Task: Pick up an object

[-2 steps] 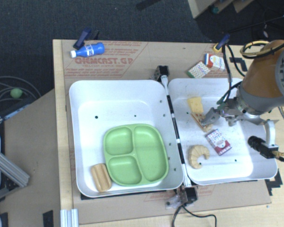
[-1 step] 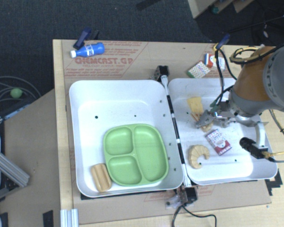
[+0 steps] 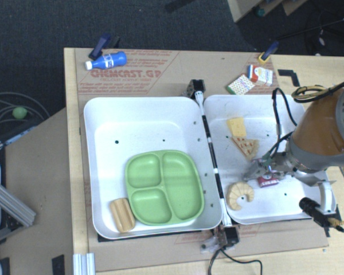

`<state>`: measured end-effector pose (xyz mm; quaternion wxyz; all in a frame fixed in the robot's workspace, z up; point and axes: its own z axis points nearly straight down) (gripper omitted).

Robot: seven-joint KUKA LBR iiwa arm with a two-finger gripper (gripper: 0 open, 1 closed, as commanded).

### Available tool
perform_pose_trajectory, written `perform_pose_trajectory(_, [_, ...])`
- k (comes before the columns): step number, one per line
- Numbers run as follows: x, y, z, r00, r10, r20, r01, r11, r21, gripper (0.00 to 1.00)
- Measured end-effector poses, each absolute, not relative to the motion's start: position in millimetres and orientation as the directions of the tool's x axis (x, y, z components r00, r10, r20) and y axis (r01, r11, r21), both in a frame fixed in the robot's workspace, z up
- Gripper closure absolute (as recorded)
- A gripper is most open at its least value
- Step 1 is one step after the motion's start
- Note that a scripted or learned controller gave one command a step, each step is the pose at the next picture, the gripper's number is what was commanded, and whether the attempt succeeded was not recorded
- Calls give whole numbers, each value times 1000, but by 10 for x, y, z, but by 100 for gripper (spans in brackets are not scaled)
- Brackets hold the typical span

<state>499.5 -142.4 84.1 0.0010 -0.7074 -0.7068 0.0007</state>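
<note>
Camera view, jaws low beside croissant (image 3: 241,195)

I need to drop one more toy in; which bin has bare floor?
Left bin: bare along its far half, beyond the green tray. Right bin: crowded mid-floor by the cheese wedge, waffle piece, croissant and gripper.

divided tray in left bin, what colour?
Light green; the divided tray shows plainly in the camera view.
</note>
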Motion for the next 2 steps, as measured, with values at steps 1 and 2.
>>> perform_pose_trajectory(1, [5001,-1421,940,1,1000,0,1000,-1,0,100])
perform_pose_trajectory(2, [5031,-670,1850,-2,1000,1,1000,2,1,100])
